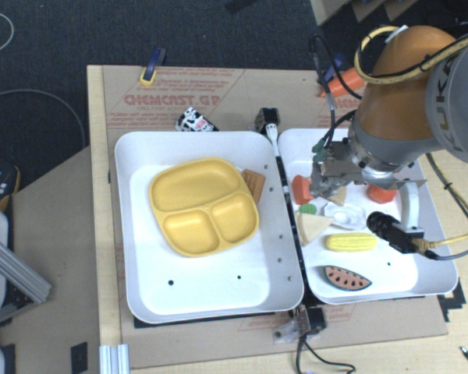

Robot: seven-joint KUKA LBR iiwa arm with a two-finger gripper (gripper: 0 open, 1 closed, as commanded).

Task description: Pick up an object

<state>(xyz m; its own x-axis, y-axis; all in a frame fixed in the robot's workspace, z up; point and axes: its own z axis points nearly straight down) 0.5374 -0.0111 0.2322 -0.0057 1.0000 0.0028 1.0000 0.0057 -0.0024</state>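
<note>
One gripper is lowered into the right bin; finger state cannot be told; the corn cob lies at five o'clock, long axis three-to-nine.

Yellow clamp lies on bench edge

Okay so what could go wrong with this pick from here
The end effector is low over a tight cluster in the right bin: a red piece, a green piece and a cheese wedge lie close together, so it might catch two or nudge one aside. It is also near the divider between the bins, so it could scrape that wall. The arm hides what lies beneath, so a miss is possible.
</note>
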